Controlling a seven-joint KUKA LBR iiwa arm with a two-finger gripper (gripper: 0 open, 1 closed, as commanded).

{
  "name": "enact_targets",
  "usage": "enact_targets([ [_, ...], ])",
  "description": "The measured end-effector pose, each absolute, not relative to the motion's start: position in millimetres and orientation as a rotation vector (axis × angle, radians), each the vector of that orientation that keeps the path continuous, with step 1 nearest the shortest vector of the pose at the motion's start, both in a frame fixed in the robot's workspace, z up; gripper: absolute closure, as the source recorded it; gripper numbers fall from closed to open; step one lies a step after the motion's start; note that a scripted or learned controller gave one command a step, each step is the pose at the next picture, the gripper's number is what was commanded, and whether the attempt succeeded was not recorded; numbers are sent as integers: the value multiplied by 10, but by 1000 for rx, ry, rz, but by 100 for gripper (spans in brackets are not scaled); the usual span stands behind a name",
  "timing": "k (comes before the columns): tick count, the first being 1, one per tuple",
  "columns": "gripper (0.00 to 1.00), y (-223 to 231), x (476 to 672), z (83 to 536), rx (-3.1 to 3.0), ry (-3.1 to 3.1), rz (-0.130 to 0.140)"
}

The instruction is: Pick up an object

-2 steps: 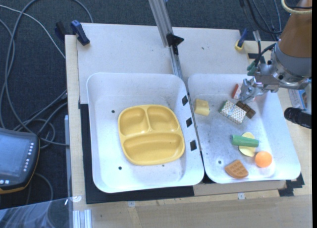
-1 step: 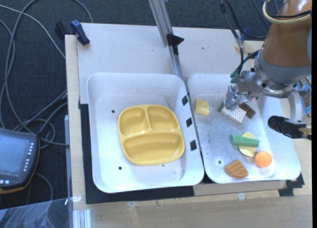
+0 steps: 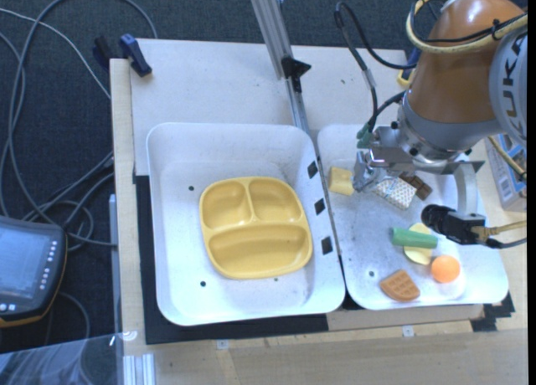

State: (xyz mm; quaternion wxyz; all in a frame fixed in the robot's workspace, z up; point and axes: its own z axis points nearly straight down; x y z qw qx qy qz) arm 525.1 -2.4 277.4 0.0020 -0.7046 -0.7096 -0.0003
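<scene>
Step in hand: approach, judged; gripper (image 3: pixel 366 176) low over the right bin (image 3: pixel 360 245), near its upper left corner, nothing visibly lifted.
Gripper state: cannot tell; working end hidden under wrist hardware and cables.
Landmark: gripper, all places below given relative to it.
Likely target: pale yellow block (image 3: pixel 341 181), just beside gripper on the left, against the bin wall; touching or apart, cannot tell.
Second candidate: speckled white piece (image 3: pixel 394 192) with a brown block (image 3: pixel 416 184), just beside gripper on the right, partly under the arm.
Other objects: green stick (image 3: pixel 414 238) lying over a yellow slice (image 3: pixel 418 251), below and right; orange ball (image 3: pixel 445 269) further below right; waffle-like brown piece (image 3: pixel 399 285) well below, near the bin's front edge.
Left bin (image 3: pixel 172 207): holds yellow divided plate (image 3: pixel 255 226), well apart to the lower left.
Next move, judged: settle over one candidate, close, lift straight, then check for object between tips.
Risk, judged: yellow block hard against the wall, little room on that side; slip or nudge likely.
</scene>
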Motion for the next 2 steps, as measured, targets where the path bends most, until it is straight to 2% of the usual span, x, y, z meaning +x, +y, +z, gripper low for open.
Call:
enact_targets([
  [2,100,925,5100,2716,-2212,-2225,1],
])
